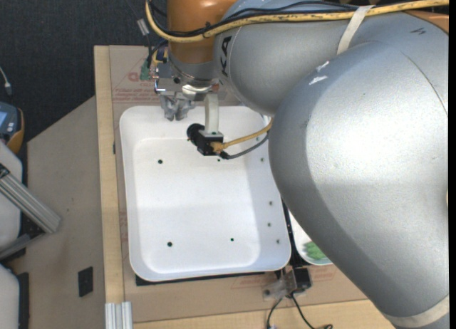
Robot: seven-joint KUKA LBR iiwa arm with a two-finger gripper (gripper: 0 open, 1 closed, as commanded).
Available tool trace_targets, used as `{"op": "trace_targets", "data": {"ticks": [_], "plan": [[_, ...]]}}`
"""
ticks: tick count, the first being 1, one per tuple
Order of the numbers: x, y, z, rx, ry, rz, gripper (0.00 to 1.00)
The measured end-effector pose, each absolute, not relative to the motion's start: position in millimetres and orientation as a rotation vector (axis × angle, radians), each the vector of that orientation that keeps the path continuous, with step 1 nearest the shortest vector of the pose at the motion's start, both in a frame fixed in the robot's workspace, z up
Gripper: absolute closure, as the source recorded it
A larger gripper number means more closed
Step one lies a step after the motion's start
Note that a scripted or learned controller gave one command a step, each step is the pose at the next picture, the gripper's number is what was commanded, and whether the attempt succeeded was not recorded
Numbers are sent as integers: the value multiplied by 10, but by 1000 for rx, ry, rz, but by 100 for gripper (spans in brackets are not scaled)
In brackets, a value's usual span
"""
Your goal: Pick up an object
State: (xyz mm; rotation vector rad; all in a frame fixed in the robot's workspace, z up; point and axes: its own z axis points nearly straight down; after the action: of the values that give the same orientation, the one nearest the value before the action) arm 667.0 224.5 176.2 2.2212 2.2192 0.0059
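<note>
At the left bin's (142, 199) far edge, the gripper (174, 110) hovers for a pick; grip state unclear, nothing visibly held.

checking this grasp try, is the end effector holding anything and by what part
Nothing shows held: the end effector hangs over the left bin's far edge.

Small green-patterned object (312, 251), mostly hidden under the arm, lying in the right bin's near corner.
</note>
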Motion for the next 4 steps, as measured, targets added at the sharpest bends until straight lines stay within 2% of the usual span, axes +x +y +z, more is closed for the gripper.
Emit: {"op": "trace_targets", "data": {"ticks": [1, 2, 3, 4], "plan": [[6673, 2246, 2179, 2220, 2220, 8, 100], [6646, 2249, 3861, 2212, 2217, 31, 100], [6632, 2036, 1778, 2230, 2223, -24, 100], [6364, 2267, 2841, 2215, 2224, 14, 100]]}}
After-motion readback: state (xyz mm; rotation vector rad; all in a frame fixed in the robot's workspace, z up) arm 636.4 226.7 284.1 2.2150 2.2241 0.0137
